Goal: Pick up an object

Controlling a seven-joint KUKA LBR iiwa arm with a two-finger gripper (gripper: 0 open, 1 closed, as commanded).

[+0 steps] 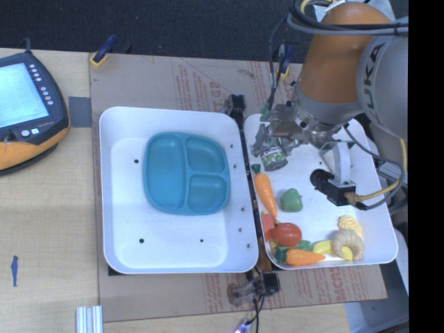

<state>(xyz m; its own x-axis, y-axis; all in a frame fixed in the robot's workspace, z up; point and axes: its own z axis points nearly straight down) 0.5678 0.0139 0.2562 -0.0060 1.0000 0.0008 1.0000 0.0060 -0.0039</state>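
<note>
Left bin (118,186) holding a blue divided plate (186,173) near its centre, right bin (378,252) with toy food toward its left and near edges (carrot (264,193), tomato (286,233), green pepper (291,200), corn (349,224)), gripper (272,149) at far-left corner, clenched on a small can (275,158).

Toy food (298,241) crowding right bin's (378,207) near end

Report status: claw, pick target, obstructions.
Claw low over right bin, far-left corner; grip state unclear. Small greenish can-like object right under it. Carrot and green pepper close by.
</note>
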